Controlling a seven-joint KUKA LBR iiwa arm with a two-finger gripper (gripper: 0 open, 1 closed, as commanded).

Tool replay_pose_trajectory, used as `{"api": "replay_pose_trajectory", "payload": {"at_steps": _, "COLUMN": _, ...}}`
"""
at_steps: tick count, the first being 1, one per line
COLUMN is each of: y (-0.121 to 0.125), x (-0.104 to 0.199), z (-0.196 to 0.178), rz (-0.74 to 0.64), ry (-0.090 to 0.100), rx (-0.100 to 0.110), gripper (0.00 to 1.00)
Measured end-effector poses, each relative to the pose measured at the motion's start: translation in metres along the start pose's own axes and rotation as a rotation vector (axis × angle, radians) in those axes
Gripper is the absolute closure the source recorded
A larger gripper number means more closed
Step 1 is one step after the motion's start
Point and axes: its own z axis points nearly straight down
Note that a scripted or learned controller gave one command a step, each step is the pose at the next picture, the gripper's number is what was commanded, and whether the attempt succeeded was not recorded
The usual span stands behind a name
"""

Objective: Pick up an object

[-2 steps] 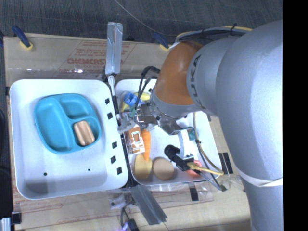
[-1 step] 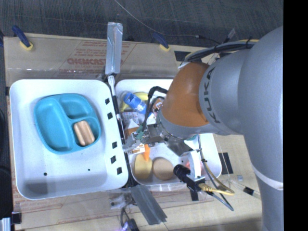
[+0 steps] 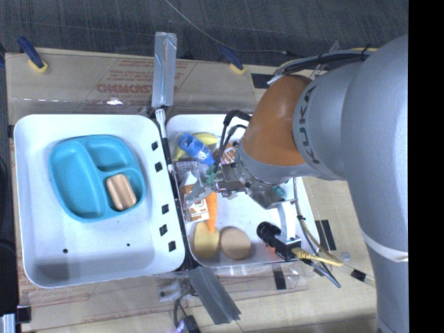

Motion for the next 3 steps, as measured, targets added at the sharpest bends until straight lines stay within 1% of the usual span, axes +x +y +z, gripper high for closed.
{"api": "replay_pose_trajectory", "payload": {"at_steps": 1, "y": 0.0, "x": 0.0, "z": 0.0, "rz": 0.0, "ry": 0.0, "rx": 0.0, "gripper": 0.0}}
{"api": "replay_pose_trajectory", "payload": {"at_steps": 2, "y": -0.016, "x": 0.027, "z": 0.001, "rz": -0.133, "ry": 0.002, "rx": 0.004, "gripper": 0.0}}
{"api": "replay_pose_trajectory", "payload": {"at_steps": 3, "y": -0.012, "x": 0.01, "z": 0.0, "rz": -0.068, "ry": -0.001, "rx": 0.0, "gripper": 0.0}}
